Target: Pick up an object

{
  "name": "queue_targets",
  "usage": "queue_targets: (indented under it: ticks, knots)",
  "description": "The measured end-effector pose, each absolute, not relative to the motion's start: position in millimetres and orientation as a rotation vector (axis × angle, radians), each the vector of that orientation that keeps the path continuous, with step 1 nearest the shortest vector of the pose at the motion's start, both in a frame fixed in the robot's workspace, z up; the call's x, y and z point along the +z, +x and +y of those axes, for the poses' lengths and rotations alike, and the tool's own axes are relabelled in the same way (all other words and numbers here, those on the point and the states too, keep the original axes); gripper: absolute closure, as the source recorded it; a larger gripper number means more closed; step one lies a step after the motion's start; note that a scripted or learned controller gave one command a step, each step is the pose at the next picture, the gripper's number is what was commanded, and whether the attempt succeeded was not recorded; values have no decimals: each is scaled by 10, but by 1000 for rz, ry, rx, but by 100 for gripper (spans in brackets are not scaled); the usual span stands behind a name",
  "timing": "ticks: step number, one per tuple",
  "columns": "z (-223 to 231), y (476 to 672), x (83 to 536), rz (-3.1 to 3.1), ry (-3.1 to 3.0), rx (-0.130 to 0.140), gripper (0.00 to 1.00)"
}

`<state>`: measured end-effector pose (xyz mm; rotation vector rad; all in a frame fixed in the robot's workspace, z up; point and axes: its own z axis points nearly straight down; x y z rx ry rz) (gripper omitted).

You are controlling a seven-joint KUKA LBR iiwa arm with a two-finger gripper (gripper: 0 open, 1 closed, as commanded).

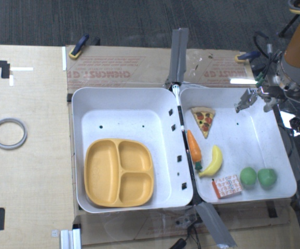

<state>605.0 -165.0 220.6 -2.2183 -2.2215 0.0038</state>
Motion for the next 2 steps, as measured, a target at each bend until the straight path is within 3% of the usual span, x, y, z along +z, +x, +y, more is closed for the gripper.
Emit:
queue_targets:
  ticks: [1,2]
  knots:
    - [-1012,5675,1292,-2087,-2346,4,0]
    - [-649,5678,1912,-1960,-2455,3,0]
